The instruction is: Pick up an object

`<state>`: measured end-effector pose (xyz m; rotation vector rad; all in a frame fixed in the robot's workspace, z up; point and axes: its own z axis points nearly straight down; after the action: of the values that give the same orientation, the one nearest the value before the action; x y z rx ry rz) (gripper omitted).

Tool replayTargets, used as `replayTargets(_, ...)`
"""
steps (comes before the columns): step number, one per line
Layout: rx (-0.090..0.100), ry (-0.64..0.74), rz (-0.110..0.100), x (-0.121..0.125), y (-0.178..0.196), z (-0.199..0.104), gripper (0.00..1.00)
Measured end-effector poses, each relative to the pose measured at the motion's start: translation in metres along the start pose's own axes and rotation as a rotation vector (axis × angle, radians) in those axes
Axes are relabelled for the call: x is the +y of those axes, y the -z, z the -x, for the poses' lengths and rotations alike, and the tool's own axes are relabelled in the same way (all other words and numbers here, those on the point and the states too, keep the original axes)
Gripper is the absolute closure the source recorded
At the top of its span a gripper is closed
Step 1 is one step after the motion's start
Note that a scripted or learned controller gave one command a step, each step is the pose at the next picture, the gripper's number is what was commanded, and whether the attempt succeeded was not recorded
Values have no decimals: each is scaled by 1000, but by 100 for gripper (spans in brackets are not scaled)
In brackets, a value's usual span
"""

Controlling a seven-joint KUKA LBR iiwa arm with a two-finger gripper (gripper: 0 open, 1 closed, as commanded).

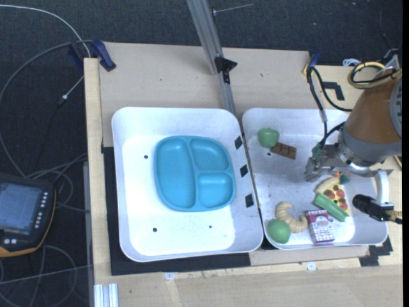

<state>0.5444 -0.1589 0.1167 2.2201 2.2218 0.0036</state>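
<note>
The right bin (281, 123) holds several small objects: a green apple (268, 136) at the back, a brown bar (284, 150) beside it, a second green fruit (278, 231) at the front, a beige curled piece (293, 217), a red packet (321, 227), a green block (330, 206) and a pizza slice toy (332, 189). My gripper (319, 165) hangs low over the right half of this bin, just above the pizza slice toy. Nothing shows between its fingers.
The left bin (137, 171) carries a blue divided plate (193, 173). A metal pole (208, 27) slants up from between the bins. Cables (323, 88) run along the back right of the bench. A black pendant (22, 213) lies off the bench at left.
</note>
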Motion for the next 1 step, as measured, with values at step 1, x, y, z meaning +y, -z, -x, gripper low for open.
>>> replayTargets(1,-3,1,5,-7,59,-2,100)
